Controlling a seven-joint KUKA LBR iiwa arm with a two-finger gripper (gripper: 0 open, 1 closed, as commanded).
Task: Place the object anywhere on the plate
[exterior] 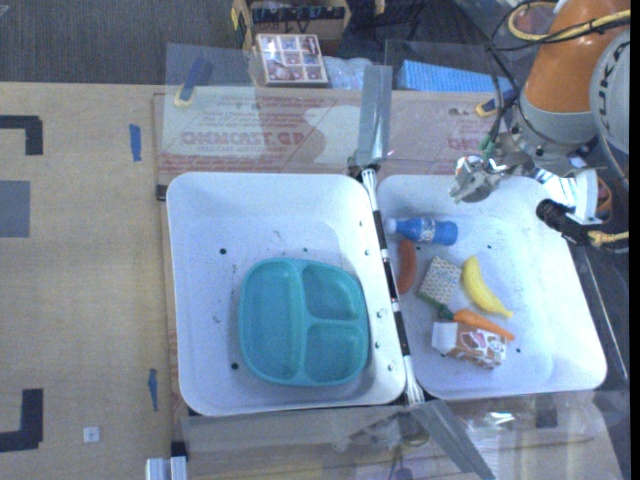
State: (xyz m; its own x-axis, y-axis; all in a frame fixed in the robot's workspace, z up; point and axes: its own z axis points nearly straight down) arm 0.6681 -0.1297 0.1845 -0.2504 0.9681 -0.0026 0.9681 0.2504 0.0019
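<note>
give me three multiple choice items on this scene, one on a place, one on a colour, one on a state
1. Which bin holds the plate? A left bin B right bin C neither
2. What colour is the bottle? A red B blue C green
3. The plate's compartments are A stacked with toys B covered by a lid C bare

1 A: the teal plate lies in the left bin.
2 B: its body is blue.
3 C: banana, carrot and the other toys lie in the right bin, while the gripper hangs over that bin's far edge.

The pale wooden surface (80,268) carries two shallow white plastic bins side by side, the left bin (200,208) touching the right bin (570,358), with blue tape strips (134,142) stuck on.
</note>
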